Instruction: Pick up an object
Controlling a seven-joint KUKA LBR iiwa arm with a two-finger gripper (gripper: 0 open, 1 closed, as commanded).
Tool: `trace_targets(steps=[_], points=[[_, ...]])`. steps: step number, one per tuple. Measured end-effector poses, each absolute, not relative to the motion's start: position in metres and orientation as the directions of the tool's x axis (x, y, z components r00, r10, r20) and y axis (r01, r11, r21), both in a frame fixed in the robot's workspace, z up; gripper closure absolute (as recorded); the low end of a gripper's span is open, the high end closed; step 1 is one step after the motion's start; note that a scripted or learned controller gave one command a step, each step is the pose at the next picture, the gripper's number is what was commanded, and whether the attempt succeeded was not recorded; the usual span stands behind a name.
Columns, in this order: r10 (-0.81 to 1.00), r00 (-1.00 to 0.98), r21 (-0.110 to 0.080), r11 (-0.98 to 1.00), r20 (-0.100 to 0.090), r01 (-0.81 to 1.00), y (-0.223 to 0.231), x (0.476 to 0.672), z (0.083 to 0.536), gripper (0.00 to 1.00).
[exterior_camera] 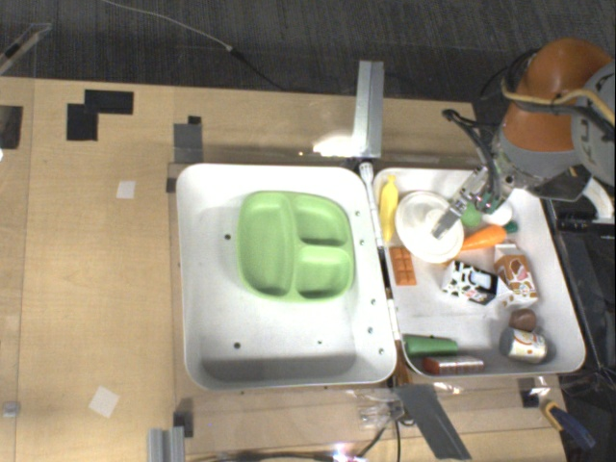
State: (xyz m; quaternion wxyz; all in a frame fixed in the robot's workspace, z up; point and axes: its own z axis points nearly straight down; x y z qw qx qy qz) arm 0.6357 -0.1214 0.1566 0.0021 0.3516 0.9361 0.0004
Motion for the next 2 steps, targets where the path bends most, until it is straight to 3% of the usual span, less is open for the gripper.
trace_targets(steps=[1, 2], points=[[0.603, -0.797, 0.009, 0.797, -0.02, 0.603, -0.145, 0.611, 0.114, 0.0], [0.627, -0.777, 0.015, 0.779, -0.052, 0.627, -0.116, 0.608, 0.109, 0.0]])
